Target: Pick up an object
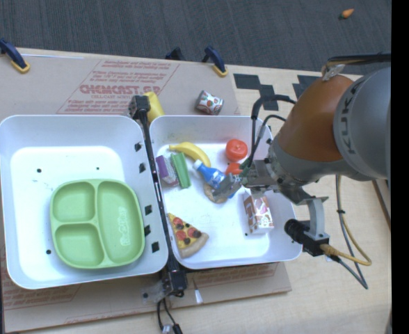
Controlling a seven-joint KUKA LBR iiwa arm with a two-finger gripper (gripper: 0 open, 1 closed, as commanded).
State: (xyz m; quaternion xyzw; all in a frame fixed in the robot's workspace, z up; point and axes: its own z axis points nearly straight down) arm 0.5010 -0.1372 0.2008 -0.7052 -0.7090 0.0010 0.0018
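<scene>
We are looking down on a cardboard-covered bench [121,82] standing on dark grey carpet, bearing two shallow white plastic bins. The left bin [17,186] is holding a smooth, pale green divided plate [97,223]. The right bin [274,249] is holding a curved yellow banana [189,150], a pizza slice [186,235], a glossy snack packet [258,213] and a red cap [236,148]. The gripper [234,181] is reaching low over a blue-and-grey object [215,183] at the bin's middle; we cannot tell its state.

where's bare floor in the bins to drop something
Left bin: bare strip behind and left of the green tray. Right bin: small patch between the pizza slice and the snack packet. Crowded around the banana and gripper.
</scene>
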